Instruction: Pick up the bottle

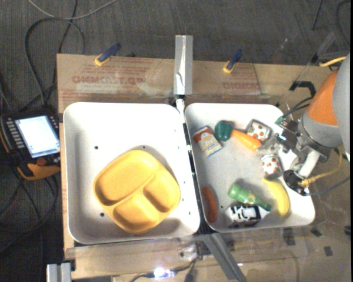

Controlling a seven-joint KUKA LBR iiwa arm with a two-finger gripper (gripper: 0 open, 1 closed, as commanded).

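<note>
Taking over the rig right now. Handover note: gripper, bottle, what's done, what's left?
Gripper: over the right side of the right bin, next to a small red-and-white packet, and apart from the bottle.
Bottle: green, lying on its side in the near part of the right bin, between the sausage and the banana, just above a black-and-white item.
Done: nothing yet, the bottle is still in the bin.
Left: move the gripper to the bottle, grasp it and lift it. The close neighbours may get in the way.
</note>
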